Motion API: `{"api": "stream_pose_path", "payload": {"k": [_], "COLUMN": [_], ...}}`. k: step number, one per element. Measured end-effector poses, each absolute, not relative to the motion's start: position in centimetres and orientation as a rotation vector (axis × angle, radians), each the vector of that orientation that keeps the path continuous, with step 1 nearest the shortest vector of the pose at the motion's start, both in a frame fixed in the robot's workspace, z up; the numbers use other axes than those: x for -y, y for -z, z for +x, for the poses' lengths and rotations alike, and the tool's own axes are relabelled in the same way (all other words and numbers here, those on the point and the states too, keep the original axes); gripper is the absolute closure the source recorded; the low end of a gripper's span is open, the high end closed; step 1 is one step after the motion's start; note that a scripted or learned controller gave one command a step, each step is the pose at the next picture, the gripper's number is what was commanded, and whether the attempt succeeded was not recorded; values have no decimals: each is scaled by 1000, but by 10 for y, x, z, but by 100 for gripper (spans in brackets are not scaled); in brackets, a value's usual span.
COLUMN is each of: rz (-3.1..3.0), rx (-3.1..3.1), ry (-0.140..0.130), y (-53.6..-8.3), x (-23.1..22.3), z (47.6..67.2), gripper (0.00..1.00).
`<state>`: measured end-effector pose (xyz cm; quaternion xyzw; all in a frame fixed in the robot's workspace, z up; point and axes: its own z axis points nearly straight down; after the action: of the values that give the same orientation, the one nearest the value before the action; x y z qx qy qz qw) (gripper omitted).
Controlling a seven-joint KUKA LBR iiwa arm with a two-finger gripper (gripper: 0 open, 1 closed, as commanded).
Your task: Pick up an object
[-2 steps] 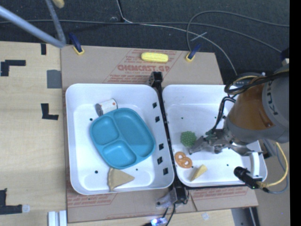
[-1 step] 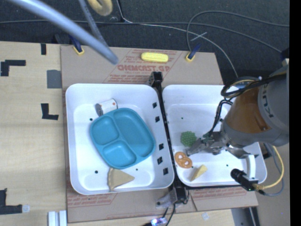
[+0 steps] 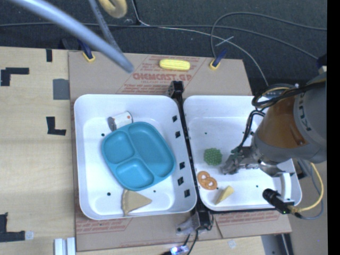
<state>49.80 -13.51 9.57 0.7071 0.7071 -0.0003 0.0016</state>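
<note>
Arm: grey, with an orange band above the wrist, reaching in from the right side and bent downward.
Wrist: angled down and to the left.
Gripper (image 3: 231, 163): low, dark metal, pointing left; finger state unclear.

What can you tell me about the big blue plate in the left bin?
The blue plate looks like smooth plastic, with rounded corners and three sunken compartments: two toward the far side and one toward the near side. It lies flat and turned at an angle in the middle of the left bin. Its compartments hold nothing. A small white cup lies tipped over at its far edge, and a tan wedge sits by its near edge.
</note>
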Motion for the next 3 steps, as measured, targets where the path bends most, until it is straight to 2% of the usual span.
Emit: {"api": "stream_pose_path", "payload": {"k": [1,2,3], "rz": [2221,2217,2216], "rx": [-2220,-2220,-2221], "ry": [-1,-3,-4], "y": [-141,-195,-256], "x": [142,145,138], "z": [495,506,508], "gripper": [100,100,100]}}
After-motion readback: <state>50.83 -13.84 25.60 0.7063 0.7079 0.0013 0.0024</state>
